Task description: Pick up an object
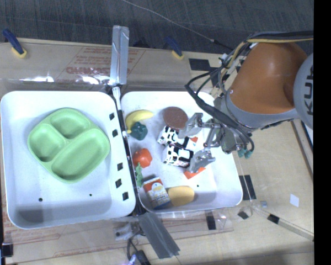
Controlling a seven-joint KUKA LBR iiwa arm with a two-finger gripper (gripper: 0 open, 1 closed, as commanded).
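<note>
Hovering tool (197,141), cow toy (175,146) just left

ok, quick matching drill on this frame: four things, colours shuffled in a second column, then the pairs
Things:
1. divided plate
2. banana
3. round disc
4. cow-patterned toy

Colours:
A. brown
B. black and white
C. light green
D. yellow

Pairs: 1-C, 2-D, 3-A, 4-B

The plate lies in the left bin; the other three are in the right bin.
</note>
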